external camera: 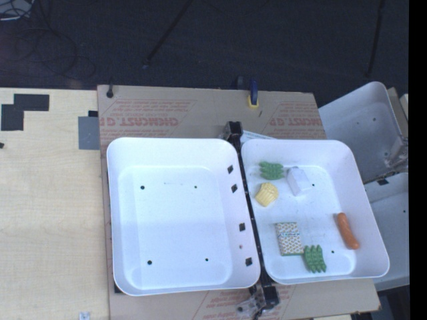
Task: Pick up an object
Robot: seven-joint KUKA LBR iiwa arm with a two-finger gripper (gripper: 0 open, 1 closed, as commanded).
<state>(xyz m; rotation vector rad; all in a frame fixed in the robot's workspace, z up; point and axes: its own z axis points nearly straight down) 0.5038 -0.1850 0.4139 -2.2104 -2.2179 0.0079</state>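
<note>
all candidates sit in the right bin [365,199]; the left bin [173,205] gives me nothing to go for. jaw state: can't tell from this frame, so i'd command a full spread before descending rather than assume it.

my read is that no pick has started yet and we're at target selection.

- orange piece [347,231]: long and thin, lying alone near the right wall, well apart from the rest. best target in my view. i'd close across the short axis, at mid-length. the wall side is the tighter side, so check that finger's clearance.
- white block [297,179]: just beside the upper green piece [271,171]. low contrast against the bin floor, and a finger may clip the green one.
- yellow piece [266,194]: near the inner wall and just below the upper green piece. rounded, so it could squirt out of a pinch.
- patterned pad [288,238]: looks flat on the floor. i expect the fingers would skate over it, so skip it.
- lower green piece [314,259]: close to the pad's corner and near the front wall. cramped.

plan: come straight down over the orange piece, stop just short of the floor, close slowly, lift vertically, then check that something is actually between the fingers before calling it a grasp. main risks are nudging it against the wall on the way down, or closing off-centre so it pivots out.
</note>
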